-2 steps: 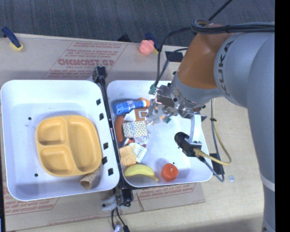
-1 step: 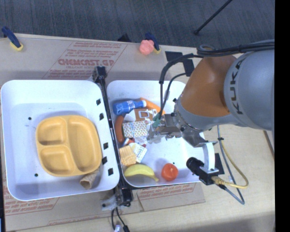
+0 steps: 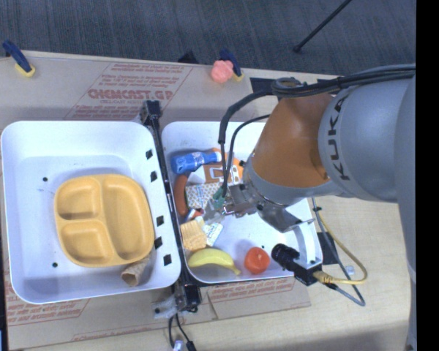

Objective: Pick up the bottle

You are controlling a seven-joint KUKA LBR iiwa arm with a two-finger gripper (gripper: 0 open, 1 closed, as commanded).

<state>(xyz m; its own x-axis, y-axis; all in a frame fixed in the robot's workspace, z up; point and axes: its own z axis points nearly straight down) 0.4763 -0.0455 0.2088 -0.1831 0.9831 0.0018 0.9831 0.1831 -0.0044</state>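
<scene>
bottle: blue-bodied, lying on its side at the far end of the right bin, close to the divider between the two bins, its label end toward the arm; apparently untouched and resting on the bin floor. neighbours in the same bin: an orange-and-white packet just beside it, a reddish sausage-shaped item along the left wall, a patterned wrapper, a waffle-like square, a banana and a small tomato-like red ball at the near end. left bin: a yellow compartment plate and a cone-shaped brown item. gripper: low over the clutter in the middle of the right bin, near the patterned wrapper and on the near side of the bottle, not on it; the wrist and the orange band of the arm hide much of it, so whether it is spread or closed cannot be told, and nothing is seen to be held. step in hand, by judgement: approach and positioning, with the grasp on the bottle not yet made. next move calls for: shifting the gripper toward the far-left part of the bin until it is centred over the blue body, aligning it across the bottle's short axis, and descending without catching the packet beside it. surface: pale, bearing both bins.
</scene>
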